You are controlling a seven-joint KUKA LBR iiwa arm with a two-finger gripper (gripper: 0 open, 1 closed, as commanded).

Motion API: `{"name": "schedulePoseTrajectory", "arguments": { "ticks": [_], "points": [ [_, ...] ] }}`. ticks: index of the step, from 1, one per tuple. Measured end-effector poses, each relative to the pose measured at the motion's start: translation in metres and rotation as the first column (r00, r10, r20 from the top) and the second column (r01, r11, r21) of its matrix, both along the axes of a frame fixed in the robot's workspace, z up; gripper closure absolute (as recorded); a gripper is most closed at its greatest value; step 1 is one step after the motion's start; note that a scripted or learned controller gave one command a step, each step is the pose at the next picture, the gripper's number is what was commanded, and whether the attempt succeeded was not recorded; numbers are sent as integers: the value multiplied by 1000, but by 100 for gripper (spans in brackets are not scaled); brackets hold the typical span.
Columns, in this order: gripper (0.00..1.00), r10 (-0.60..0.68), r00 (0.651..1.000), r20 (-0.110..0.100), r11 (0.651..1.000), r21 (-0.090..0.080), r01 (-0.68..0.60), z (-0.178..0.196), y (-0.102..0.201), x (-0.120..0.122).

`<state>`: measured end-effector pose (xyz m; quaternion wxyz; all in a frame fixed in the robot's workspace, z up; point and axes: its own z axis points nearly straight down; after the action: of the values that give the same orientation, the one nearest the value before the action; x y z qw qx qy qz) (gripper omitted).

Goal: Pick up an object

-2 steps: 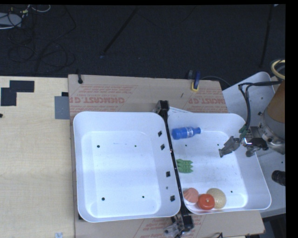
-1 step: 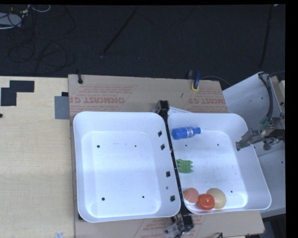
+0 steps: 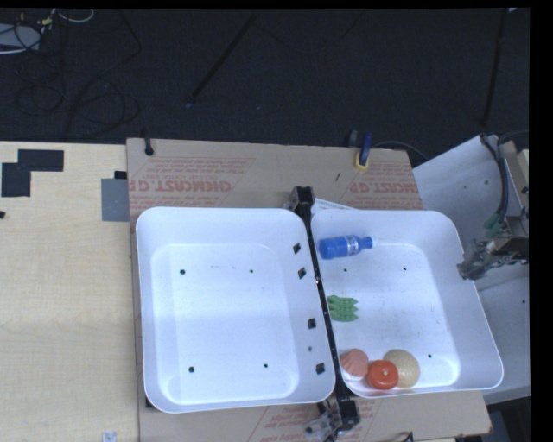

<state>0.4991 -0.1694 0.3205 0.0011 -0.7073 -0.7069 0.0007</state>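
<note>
Cardboard-topped bench (image 3: 216, 173), two white bins | right bin (image 3: 449, 285): small blue plastic bottle (image 3: 345, 247) lying far-left by the divider | I judge it light, stiff, slippery; I'd pinch mid-body | gripper (image 3: 477, 263) at right rim, grip state: cannot tell.

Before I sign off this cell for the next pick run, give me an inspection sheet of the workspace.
Surface: cardboard sheet on a pale wooden bench, bearing two white bins.
Job's things: right bin holds a blue bottle lying on its side, a green toy, and a pink piece, red piece and tan piece clustered at the near wall.
Clutter: left bin, nothing seen.
Hand: at the right edge, outside the bins; state unclear.
Cables: loose on the dark floor.
Surroundings: black clamps between the bins.
</note>
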Motion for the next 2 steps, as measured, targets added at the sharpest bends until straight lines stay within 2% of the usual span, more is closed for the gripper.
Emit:
{"name": "schedulePoseTrajectory", "arguments": {
  "ticks": [1,2],
  "points": [
    [100,-2,1000,-2,1000,0,2,-21,-23,-25],
    [100,0,1000,3,1000,-2,0,4,-45,-23]
  ]
}}
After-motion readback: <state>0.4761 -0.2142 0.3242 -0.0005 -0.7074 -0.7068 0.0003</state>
